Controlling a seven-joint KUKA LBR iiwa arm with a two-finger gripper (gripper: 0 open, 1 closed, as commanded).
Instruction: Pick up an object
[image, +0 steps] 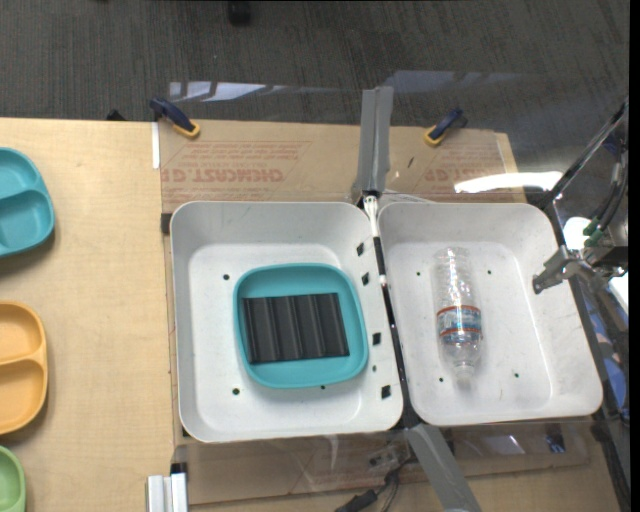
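I see my hand (556, 272) at the right bin's (520, 395) right rim; whether it's apart or together I cannot tell. The clear plastic bottle (457, 312) lies lengthwise mid-bin. I'd centre over its labelled middle and close across its width.

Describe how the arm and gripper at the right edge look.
Little of the arm is in frame: thin dark struts and cables run slantwise down the right edge, with a small green spot among them. The gripper is a slim grey metal piece tapering to a point over the right bin's rim. No markings can be made out.
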